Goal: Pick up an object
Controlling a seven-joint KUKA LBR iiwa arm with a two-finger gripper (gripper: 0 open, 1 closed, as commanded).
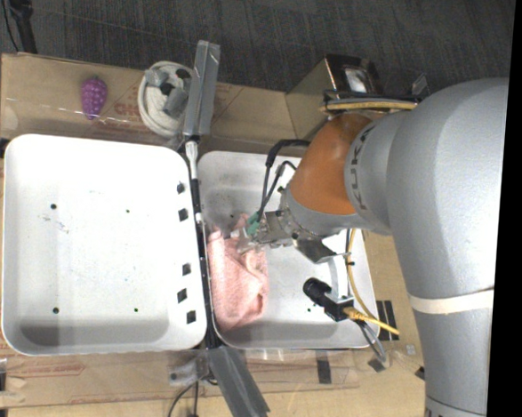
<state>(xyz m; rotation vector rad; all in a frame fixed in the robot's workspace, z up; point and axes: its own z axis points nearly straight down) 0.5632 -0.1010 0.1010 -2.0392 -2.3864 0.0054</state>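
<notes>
- I'm looking down on the arm [422, 197] reaching in from the right, its grey bulk covering much of the right bin [246, 171].
- The orange band [326, 176] sits above the wrist, and the wrist tips down and leftward into that bin.
- The gripper [255, 232] is low, right at the top edge of the pink cloth [236, 282].
- The cloth lies crumpled along the right bin's left wall, just beside the divider.
- Whether the claw is spread or pinching, I cannot tell; the wrist shadows it.
- It may be touching the cloth's upper corner, though the view is too murky to be sure.
- The left bin [90, 236] sits alongside, well clear of the arm.
- A purple grape cluster [93, 96] rests on the cardboard beyond the bins.
</notes>
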